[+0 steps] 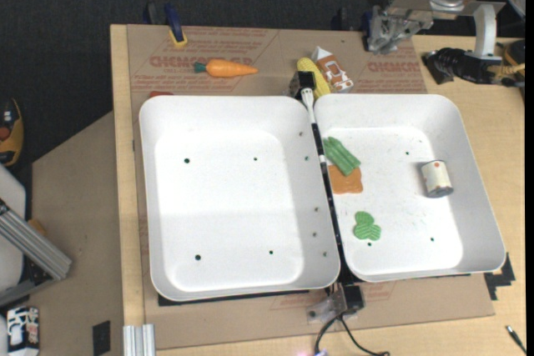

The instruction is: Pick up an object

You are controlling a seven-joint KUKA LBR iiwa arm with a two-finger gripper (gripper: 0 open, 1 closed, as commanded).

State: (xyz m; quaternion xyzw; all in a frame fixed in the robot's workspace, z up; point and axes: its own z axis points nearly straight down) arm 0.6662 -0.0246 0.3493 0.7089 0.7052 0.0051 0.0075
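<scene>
The right bin (pixel 467 137) holds a green ridged piece (pixel 340 154) lying partly over a flat orange piece (pixel 347 182) near its left wall. A small green leafy toy (pixel 365 227) lies toward the front. A short white and grey can (pixel 435 178) lies on its side at the right. My gripper (pixel 387 31) hangs above the bench beyond the right bin's far edge, apart from all of these things, with nothing seen in it.
The left bin (pixel 167 146) sits beside the right one. Behind the bins, on the brown board, lie a toy carrot (pixel 225 68), a yellow banana-like toy (pixel 308 72), a brown and white packet (pixel 335 72) and a blue and yellow clamp (pixel 174 25).
</scene>
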